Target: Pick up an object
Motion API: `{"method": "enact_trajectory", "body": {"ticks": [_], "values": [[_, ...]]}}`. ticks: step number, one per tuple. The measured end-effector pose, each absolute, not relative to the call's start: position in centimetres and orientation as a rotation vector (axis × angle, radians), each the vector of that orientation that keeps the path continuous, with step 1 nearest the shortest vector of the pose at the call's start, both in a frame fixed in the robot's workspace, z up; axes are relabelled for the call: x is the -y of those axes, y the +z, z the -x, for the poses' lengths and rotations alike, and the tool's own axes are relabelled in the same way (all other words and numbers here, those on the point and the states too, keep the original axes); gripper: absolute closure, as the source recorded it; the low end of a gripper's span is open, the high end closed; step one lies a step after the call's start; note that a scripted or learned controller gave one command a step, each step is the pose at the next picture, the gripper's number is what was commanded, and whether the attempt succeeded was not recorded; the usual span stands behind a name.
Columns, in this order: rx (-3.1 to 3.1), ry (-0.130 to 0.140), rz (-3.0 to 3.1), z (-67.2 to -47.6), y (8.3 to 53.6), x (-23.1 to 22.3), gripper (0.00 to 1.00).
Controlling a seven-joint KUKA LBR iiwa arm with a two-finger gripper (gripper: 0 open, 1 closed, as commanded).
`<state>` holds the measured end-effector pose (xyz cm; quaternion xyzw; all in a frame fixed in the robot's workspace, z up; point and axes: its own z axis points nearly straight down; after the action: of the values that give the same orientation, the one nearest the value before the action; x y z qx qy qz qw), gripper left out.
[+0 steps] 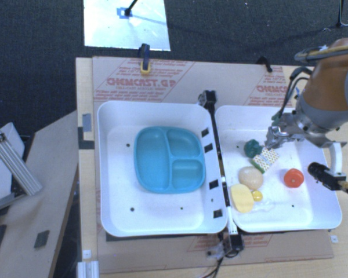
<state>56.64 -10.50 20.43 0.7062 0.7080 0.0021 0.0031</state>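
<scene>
My gripper point(274, 139) hangs over the right bin point(319, 213), in its upper middle. Just below and left of it lie a dark green object point(253, 148) and a yellow-and-white checkered piece point(265, 159), close to the gripper's tip. Whether either touches the gripper I cannot tell. Further down sit a beige egg-shaped object point(250, 178), a pale yellow block point(242, 198) with a small yellow ball point(257, 196) beside it, and an orange-red round object point(293, 178) to the right.
The left bin point(113, 213) holds a blue divided plate point(168, 159). A black divider with clips point(216, 161) runs between the bins. A black fitting point(323, 175) sits at the right bin's right side. The arm's orange band point(333, 86) looms over the upper right.
</scene>
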Motion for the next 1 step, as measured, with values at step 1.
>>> {"method": "enact_trajectory", "body": {"ticks": [1], "values": [[-2.223, 0.004, -2.215, -56.77, 22.41, 10.52, 1.00]]}}
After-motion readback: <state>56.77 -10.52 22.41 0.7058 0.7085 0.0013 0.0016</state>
